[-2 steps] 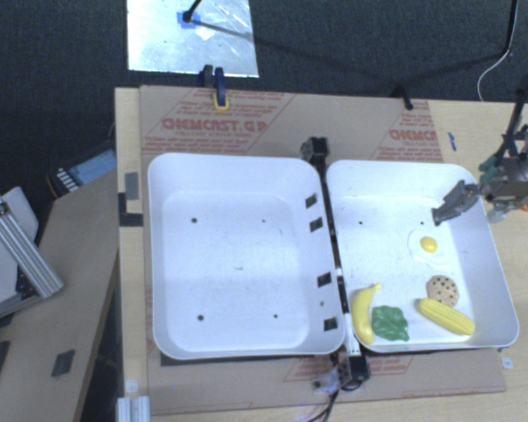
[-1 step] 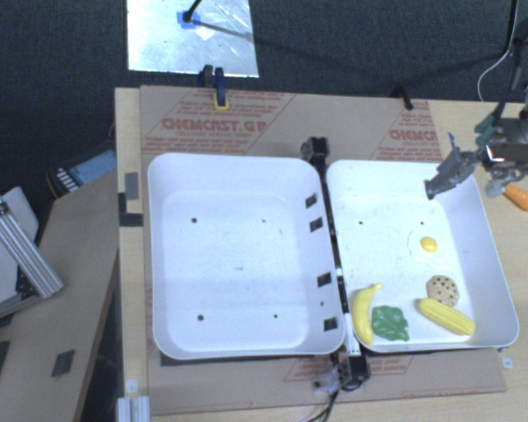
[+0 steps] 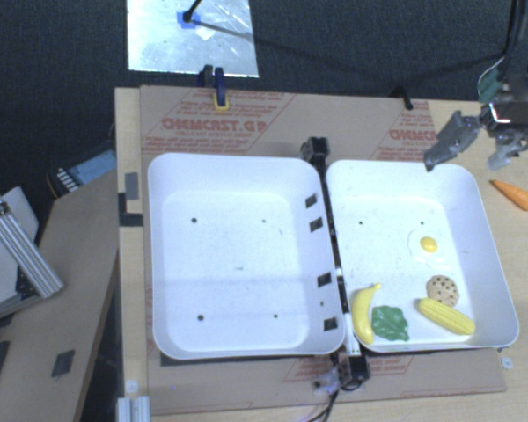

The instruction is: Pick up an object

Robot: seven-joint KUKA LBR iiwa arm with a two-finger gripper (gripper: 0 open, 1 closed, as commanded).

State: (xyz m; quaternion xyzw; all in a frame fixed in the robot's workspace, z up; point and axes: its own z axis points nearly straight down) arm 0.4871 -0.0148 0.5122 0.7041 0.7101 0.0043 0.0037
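Dark carpeted floor (image 3: 53,60), shiny metal sheet (image 3: 192,25) at twelve o'clock, cardboard-topped bench (image 3: 246,121), aluminium rail (image 3: 18,244) at nine o'clock

We look down on a bench (image 3: 246,112) bearing two bins side by side, touching along their inner walls. The left bin (image 3: 158,262) sits beside the right bin (image 3: 484,236). In the right bin, everything lies toward the near right part. An egg (image 3: 429,245) lies farthest back. Just in front of it is a cookie (image 3: 442,288), and nearer still, touching or almost touching it, a corn cob (image 3: 446,316). To their left, a leaf (image 3: 390,323) lies against a banana (image 3: 363,312) by the inner wall. The gripper (image 3: 444,143) hangs above the right bin's far right corner. A carrot (image 3: 517,193) lies on the bench, right of that bin.
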